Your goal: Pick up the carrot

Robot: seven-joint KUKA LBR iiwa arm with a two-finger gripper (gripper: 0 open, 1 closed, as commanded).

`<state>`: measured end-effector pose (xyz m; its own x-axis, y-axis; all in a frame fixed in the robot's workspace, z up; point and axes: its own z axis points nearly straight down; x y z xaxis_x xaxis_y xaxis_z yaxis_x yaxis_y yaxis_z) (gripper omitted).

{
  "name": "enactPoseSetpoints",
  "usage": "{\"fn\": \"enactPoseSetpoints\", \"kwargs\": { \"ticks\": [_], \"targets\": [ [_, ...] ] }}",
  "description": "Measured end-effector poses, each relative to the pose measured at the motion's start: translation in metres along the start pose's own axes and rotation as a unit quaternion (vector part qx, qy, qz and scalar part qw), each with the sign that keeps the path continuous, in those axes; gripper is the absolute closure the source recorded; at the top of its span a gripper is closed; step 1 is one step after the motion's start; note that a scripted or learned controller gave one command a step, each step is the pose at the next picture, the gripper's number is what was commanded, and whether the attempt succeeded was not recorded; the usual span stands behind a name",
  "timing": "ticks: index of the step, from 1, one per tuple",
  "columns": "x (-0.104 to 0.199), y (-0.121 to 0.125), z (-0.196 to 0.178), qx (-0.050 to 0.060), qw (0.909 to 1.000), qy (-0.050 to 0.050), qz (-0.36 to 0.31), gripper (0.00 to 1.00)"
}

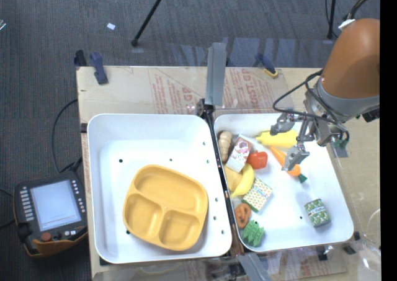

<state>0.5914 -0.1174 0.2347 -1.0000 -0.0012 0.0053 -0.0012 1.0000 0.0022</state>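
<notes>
The carrot (287, 163) lies in the right bin (335, 180), in the right middle of the frame. Its long axis runs diagonally, from the orange end at upper left to the green top at lower right. The gripper (299, 152) is above it; one finger (296, 157) covers the carrot's middle. Whether it is clenched or released, I cannot tell. A tomato (257, 159) sits just left.

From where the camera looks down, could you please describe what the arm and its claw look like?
The arm ends in a large rounded orange-brown shell over a grey collar. Black cables loop from it toward the wrist. Below hangs the claw, a small grey metal assembly with thin metallic fingers; a teal-tinted fitting sits on its right side. I can make out no markings.
</notes>
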Motion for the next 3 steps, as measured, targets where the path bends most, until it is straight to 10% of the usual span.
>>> {"fn": "enactPoseSetpoints", "kwargs": {
  "ticks": [1,2,3],
  "targets": [
    [-0.019,-0.022,0.133,0.001,0.9975,-0.006,-0.070,0.00],
    [-0.018,-0.019,0.131,-0.001,0.9974,-0.001,-0.072,1.00],
    [0.013,-0.016,0.114,0.000,0.9923,0.000,-0.124,1.00]
  ]
}}
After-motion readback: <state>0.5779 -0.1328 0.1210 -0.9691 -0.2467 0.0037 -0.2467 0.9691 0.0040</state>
